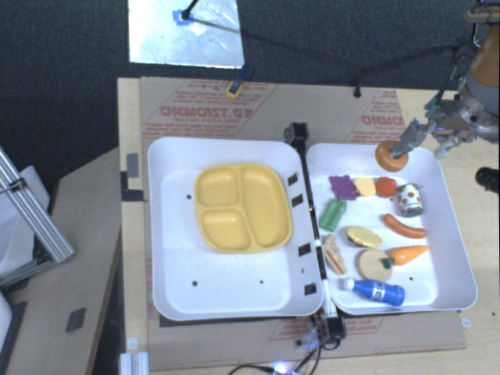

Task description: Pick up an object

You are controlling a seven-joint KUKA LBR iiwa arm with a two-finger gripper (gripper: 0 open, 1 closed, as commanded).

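We read left to right: left bin (168,287) carries a yellow divided tray (241,207), nothing else loose in it. Right bin (453,283) has the clutter: purple piece (342,186), green piece (332,214), a striped sandwich-like piece (334,254), yellow piece (365,186), yellow-and-brown bun-like piece (363,236), tan round slice (373,264), blue bottle (375,291) lying flat near the front rim, red piece (385,185), small can (408,199), sausage (404,226), carrot (407,253). At the far corner an orange round piece (390,156) sits against the back rim, and the gripper (424,137) is right over it, one finger (407,140) angled down onto or just above it. Our read: approach/grasp step, pick not made; nothing is visibly between the fingers. Fingers look spread apart rather than closed, though the second one is blurry. Next move, in our judgement: centre on the orange piece, drop, close, lift straight; rim proximity could block a finger.
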